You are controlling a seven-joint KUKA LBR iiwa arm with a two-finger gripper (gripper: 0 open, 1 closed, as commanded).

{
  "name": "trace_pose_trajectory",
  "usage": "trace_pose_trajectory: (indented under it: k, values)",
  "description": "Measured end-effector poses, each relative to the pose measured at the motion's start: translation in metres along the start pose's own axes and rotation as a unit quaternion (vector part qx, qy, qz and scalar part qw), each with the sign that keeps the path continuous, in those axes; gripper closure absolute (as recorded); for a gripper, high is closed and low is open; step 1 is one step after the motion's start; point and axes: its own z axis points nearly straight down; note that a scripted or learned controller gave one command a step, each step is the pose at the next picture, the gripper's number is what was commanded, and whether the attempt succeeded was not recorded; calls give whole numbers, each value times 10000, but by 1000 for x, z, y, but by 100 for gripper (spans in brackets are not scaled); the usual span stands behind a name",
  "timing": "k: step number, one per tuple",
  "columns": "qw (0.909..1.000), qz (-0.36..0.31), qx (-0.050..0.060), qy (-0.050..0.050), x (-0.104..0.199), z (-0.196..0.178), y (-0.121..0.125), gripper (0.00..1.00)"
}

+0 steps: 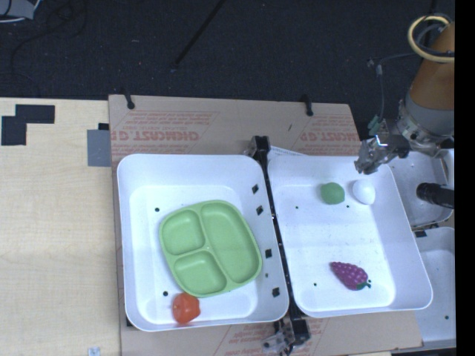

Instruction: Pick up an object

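A green divided plate (211,248) and a red-orange piece (185,308) are seen in the left bin (141,176). In the right bin (415,291), a green ball (332,193), white egg (364,192) and purple grapes (349,274) are left ungrasped. Nothing is held by the gripper (369,159) above the far rim; its closure cannot be told.
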Motion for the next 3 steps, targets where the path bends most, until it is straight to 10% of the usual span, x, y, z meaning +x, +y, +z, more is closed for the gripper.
trace_pose_trajectory:
  k: [1,3]
  values:
    - [10000,-3,17,6,-1,-20,0,100]
    - [10000,-16,42,17,107,-22,-22,100]
